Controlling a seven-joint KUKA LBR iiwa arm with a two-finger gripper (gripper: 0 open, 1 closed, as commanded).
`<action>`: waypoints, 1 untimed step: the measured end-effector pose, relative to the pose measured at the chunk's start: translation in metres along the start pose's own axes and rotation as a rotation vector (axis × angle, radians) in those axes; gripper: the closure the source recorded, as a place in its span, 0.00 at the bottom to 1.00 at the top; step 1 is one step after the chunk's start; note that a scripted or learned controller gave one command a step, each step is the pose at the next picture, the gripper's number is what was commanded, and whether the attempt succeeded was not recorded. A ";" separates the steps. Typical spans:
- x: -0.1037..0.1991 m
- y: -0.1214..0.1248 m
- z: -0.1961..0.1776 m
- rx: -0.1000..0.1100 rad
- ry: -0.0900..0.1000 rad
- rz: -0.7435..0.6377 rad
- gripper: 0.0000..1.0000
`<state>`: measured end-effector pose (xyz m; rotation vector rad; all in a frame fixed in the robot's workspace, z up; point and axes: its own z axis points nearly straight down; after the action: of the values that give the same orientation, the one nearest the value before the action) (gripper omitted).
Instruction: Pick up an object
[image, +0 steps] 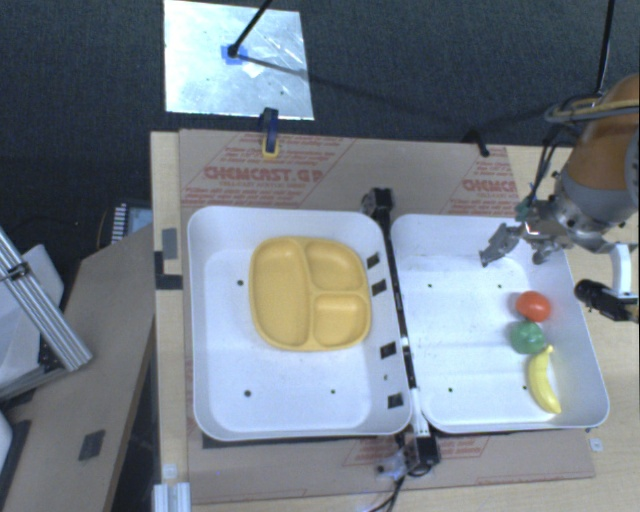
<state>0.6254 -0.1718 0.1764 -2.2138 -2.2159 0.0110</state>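
Bench setup with two shallow white plastic bins side by side on a brown cardboard sheet (300, 165). Left white bin (215, 400) carrying a yellow plastic divided plate (308, 293), three compartments, sitting a bit toward the far edge and roughly centred left to right. Right white bin (450, 400) with three bits of toy food lined up along its right edge: small red-orange tomato-looking ball (533, 306) farthest back, round green lumpy piece (528, 337) just beside it and touching or nearly so, then a yellow plastic banana (543, 380) near the front right corner, lying lengthwise along the edge right next to the green one.

Grey KUKA arm with the orange band (600, 150) reaching in over the far right corner of the right bin. Two-finger gripper (497, 246) hanging above the far edge area of that bin, fingers looking spread apart with nothing between them, pointing toward the left. Well apart from the toy food, which all sits closer to the front along the right edge.

Beyond the far edge of the cardboard, a shiny silver square sheet (238, 60) on dark carpet, plus a yellow clamp (270, 135) at the cardboard's far edge
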 end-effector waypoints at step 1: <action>0.000 0.003 -0.008 -0.013 -0.002 -0.003 0.00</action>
<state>0.6286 -0.1714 0.1847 -2.2184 -2.2262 -0.0008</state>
